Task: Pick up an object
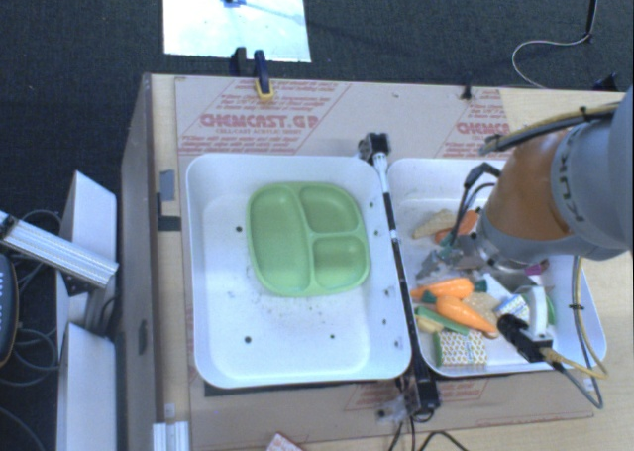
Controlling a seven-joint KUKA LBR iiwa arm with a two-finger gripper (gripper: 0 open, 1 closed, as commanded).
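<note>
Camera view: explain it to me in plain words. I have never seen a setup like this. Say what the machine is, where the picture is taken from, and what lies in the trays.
The picture comes from one fixed camera above a bench, looking down at a slant. The grey and orange shape at the right is a robot arm reaching into the right bin. Its gripper hangs low over a heap of small toys there, including two orange carrots. Whether it holds anything cannot be told. The left bin holds a green divided plate. Both white bins sit on a brown board.
</note>
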